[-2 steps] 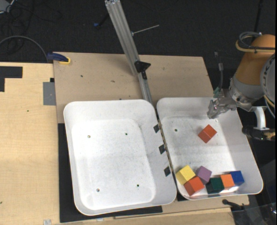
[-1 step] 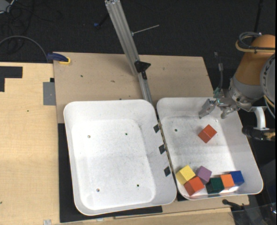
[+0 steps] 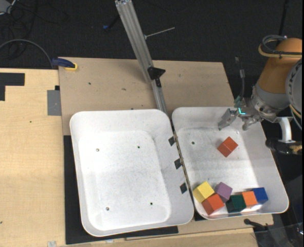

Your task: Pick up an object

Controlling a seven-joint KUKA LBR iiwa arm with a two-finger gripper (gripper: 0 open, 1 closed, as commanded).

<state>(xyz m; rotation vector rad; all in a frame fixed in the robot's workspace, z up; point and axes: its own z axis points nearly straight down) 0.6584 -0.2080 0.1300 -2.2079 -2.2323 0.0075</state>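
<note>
Jaws (image 3: 237, 119) hang over the upper part of the right bin (image 3: 275, 174), spread apart with nothing between them. Red cube (image 3: 227, 146) lies loose on the bin floor just below and slightly left of the jaws, not touching them. Six more blocks cluster at the bin's lower edge: yellow (image 3: 204, 190), purple (image 3: 224, 190), red-orange (image 3: 213, 204), green (image 3: 236, 203), orange (image 3: 250, 197), blue (image 3: 261, 194); the left bin (image 3: 90, 122) sits beside it on the tabletop (image 3: 110, 86)

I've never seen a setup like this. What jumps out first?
The small cluster of bright blocks crowded into the near corner of the right bin. One red block sits apart further up, with the gripper just above it. The left bin lies alongside.
</note>
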